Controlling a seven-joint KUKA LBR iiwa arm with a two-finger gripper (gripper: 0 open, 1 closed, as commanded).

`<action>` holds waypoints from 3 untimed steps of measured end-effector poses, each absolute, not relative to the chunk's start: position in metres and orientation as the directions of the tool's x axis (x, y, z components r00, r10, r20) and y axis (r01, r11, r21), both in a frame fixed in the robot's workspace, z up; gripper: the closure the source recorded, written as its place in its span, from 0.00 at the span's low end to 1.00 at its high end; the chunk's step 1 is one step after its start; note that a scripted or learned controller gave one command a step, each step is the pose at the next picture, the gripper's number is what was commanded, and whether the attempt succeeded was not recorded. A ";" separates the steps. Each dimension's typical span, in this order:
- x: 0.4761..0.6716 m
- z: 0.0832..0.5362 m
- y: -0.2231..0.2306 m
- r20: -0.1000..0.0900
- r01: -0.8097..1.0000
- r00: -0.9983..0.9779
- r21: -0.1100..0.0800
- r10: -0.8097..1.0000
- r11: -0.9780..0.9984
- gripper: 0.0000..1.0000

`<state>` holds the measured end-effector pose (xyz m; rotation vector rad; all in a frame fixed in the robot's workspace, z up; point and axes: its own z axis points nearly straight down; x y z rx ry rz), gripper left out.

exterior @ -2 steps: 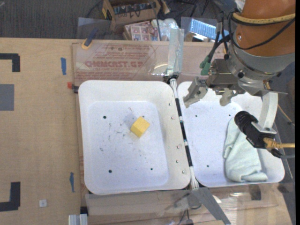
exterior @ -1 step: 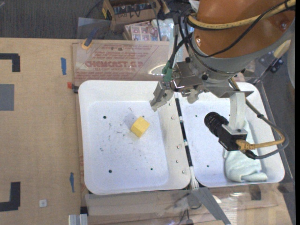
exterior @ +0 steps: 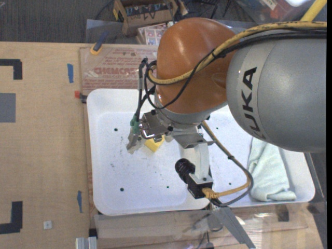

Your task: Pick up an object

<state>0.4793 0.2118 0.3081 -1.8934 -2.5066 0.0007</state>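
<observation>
A small yellow block (exterior: 153, 146) lies on the floor of the left white bin (exterior: 111, 183), near its middle. My gripper (exterior: 141, 140) hangs low over the bin, directly at the block's left and upper side, touching or nearly touching it. The orange wrist band and grey arm above hide part of the gripper and the block's far side. Whether the block is gripped cannot be made out.
In the right bin (exterior: 303, 191) a pale green cloth (exterior: 267, 173) lies crumpled. A black cable fitting (exterior: 194, 178) and a yellow hose hang from the wrist over the left bin's near right corner. Bare wooden bench (exterior: 41, 139) stretches to the left.
</observation>
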 end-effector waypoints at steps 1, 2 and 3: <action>0.495 0.190 0.208 0.000 0.960 -0.279 -0.001 0.960 0.279 0.00; 0.550 0.100 0.214 0.000 0.947 -0.322 0.001 0.947 0.322 0.00; 0.630 0.091 0.209 0.001 0.908 -0.419 0.014 0.908 0.419 0.00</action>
